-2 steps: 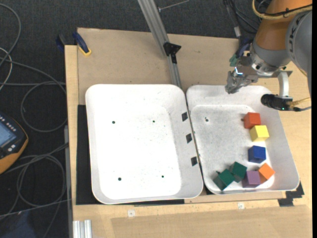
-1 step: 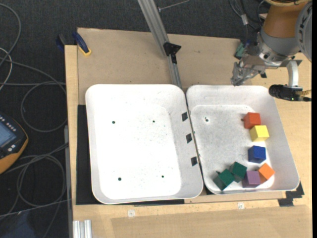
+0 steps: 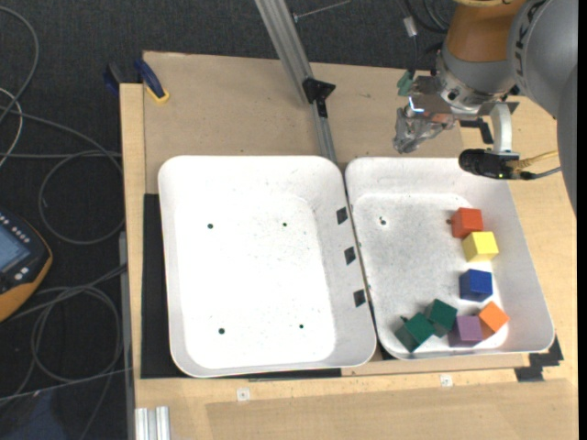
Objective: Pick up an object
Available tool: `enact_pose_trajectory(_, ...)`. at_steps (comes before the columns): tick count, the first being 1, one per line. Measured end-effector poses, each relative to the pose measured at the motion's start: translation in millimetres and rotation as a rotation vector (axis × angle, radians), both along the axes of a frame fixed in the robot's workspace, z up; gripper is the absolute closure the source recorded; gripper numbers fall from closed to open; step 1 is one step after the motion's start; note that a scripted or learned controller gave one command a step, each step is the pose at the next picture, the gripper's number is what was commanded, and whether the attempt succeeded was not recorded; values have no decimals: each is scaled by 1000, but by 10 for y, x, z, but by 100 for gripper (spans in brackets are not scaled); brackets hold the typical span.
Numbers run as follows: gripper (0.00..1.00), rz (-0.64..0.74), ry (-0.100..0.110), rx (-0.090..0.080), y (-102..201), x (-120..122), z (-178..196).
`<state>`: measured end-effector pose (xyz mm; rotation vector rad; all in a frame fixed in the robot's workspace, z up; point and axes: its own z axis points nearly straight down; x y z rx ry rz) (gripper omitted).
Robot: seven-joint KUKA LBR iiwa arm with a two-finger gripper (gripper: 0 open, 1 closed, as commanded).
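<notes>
Arm: the grey KUKA with its orange band comes in from the upper right, wrist parked over the bare bench just past the far rim of the right bin.

Gripper: the gripper (image 3: 410, 138) hangs above the wood near that bin's far left corner. Honestly can't tell how its fingers are set, it's just a small dark blur at this angle. Nothing visible in it.

Right bin: the right bin (image 3: 404, 246) has all the blocks, bunched along its right side and near edge.

Blocks, right side: red block (image 3: 468, 222) farthest back, yellow block (image 3: 481, 245) just beside it toward the front, then the blue block (image 3: 475, 284) a bit further forward.

Blocks, near edge: orange block (image 3: 493, 316), purple block (image 3: 469, 328), and two dark green blocks (image 3: 429, 323) crammed together, looks like they're touching.

Left bin: the left bin (image 3: 248, 264) shows a few dark specks on its floor.

Extras: a slanted metal rail (image 3: 292, 49) crosses the bench behind the bins, cables on the dark floor to the left.
</notes>
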<state>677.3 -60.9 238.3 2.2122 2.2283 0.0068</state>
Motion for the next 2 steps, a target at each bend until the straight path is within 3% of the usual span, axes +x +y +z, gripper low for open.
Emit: enact_pose_trajectory(2,100,0,5,2,1184,-241,64)
